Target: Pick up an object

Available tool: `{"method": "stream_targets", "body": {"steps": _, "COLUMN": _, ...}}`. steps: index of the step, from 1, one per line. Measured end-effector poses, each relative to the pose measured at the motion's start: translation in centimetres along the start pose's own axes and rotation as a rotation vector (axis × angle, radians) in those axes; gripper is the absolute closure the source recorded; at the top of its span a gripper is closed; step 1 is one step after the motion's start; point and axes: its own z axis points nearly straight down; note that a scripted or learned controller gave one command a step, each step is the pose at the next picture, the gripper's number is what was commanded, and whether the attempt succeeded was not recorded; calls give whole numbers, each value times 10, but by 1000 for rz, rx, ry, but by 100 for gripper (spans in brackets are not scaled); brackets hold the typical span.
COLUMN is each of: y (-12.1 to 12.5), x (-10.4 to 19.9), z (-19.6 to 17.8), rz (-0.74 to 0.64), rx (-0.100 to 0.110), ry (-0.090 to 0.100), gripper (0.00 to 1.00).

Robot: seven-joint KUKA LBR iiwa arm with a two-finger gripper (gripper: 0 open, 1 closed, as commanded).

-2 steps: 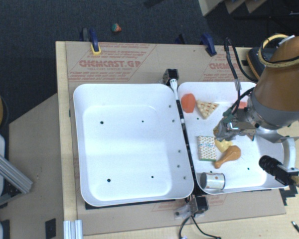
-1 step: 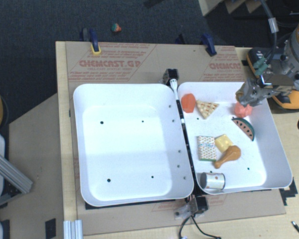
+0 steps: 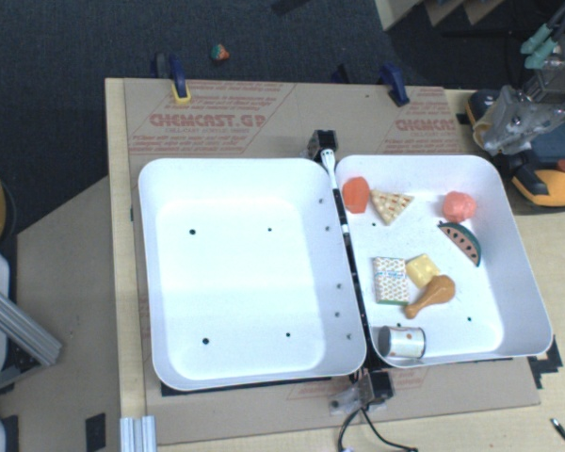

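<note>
The robot's gripper [image 3: 520, 121] sits at the far right of the scene, a pale metal block with grey and silver parts, held back beyond the far right corner of the bench. It tilts a little, its lower end pointing left and toward the near side. Green-tipped cables [image 3: 539, 47] rise from its upper part. Whether its fingers are open or closed is too small and cluttered to tell from here.

Cut off by the right edge beyond the right bin [image 3: 508, 332]: the arm's metal end [image 3: 523, 116], jaws too cluttered to read. Too small to identify: a coloured speck [image 3: 220, 53] on the floor beyond the table [image 3: 264, 111]. Cropped at the left edge: a metal rail [image 3: 14, 323].
</note>
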Motion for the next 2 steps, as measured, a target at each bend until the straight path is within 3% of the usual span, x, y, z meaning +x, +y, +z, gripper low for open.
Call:
{"method": "stream_targets", "body": {"steps": 1, "y": -5, "x": -27, "z": 170, "rz": 7, "rx": 30, "ry": 0, "gripper": 100}}
{"method": "stream_targets", "body": {"steps": 2, "y": -5, "x": 23, "z": 261, "rz": 0, "rx": 23, "ry": 1, "gripper": 100}}
